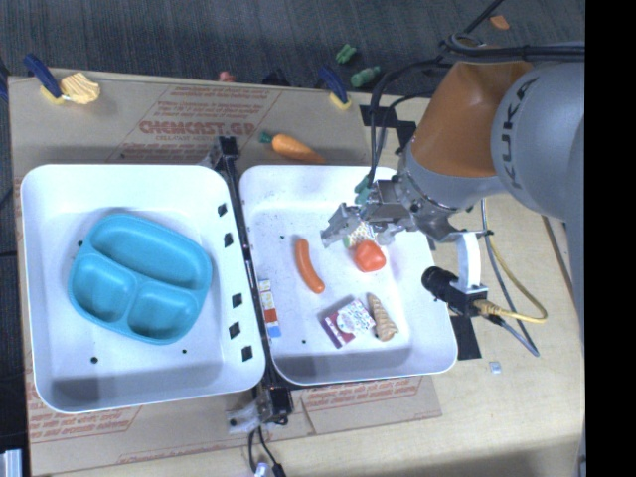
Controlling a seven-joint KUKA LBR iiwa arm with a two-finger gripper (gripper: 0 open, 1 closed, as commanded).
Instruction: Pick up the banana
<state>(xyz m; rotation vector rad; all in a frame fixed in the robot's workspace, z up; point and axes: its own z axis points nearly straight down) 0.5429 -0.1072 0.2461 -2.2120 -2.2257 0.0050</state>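
Nearest, by the front rim of the smooth white right bin [437, 351]: a flat glossy packet [347, 322] just beside a tan, ridged, tapered piece [383, 317]; in the left bin [40, 266], a blue moulded plastic tray [141, 276] with three rounded compartments. Farther in, a slim orange sausage shape [308, 264] and a round red piece [370, 257], with the metal gripper [350, 227] low just over the red piece, spread or closed impossible to tell. Beyond, on printed cardboard, a tapered orange carrot [292, 147]; banana not made out with certainty among these
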